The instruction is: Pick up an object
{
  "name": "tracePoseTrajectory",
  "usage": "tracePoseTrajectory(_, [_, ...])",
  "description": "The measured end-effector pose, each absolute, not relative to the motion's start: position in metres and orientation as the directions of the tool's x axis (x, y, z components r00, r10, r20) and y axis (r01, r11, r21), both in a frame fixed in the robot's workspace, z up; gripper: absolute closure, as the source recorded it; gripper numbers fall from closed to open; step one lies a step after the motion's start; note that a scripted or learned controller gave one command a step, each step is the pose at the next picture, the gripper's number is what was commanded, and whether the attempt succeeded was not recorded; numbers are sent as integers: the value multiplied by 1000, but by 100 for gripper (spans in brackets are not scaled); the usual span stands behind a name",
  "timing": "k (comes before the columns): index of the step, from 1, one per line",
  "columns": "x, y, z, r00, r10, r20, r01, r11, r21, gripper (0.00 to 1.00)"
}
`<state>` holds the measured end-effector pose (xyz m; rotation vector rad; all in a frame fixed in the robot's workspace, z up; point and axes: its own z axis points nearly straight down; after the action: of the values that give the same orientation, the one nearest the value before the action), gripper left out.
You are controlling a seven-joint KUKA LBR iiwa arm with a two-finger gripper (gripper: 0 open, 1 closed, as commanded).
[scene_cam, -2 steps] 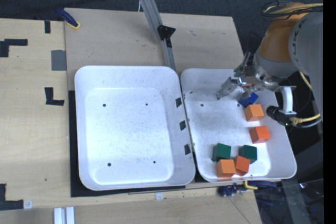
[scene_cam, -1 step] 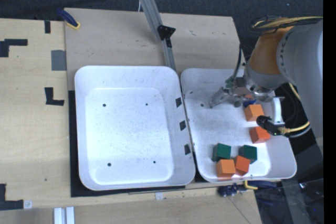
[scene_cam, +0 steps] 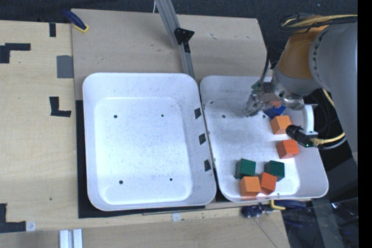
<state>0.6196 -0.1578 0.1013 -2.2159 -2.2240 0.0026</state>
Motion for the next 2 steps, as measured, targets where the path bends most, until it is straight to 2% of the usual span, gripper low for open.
tracePoseTrajectory(2, [621, -160, 228, -2, 1000, -2, 1000, 2, 7, 100])
